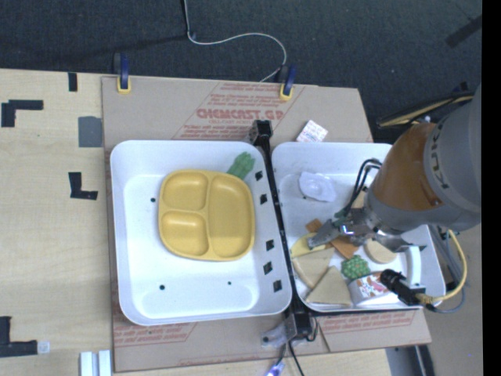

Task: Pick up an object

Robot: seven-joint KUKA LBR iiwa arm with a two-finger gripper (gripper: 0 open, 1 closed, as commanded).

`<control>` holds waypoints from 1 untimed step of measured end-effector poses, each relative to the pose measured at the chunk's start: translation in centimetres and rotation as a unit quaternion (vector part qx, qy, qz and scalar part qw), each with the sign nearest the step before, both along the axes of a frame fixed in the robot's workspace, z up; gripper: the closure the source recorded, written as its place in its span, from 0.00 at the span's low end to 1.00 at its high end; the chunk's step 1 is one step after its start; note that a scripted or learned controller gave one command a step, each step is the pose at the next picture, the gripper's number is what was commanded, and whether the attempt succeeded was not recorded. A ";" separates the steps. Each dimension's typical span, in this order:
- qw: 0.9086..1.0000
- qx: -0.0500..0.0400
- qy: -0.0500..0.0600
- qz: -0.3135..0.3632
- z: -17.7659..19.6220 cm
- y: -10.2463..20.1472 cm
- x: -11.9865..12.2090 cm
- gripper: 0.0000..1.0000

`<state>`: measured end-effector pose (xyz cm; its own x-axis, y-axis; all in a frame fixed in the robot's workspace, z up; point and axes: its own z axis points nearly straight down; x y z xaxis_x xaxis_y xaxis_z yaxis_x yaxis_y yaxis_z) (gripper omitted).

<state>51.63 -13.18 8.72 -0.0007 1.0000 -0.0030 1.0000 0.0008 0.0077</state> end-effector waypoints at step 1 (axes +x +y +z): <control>1.000 -0.001 -0.004 0.001 1.3 0.0 0.3 1.00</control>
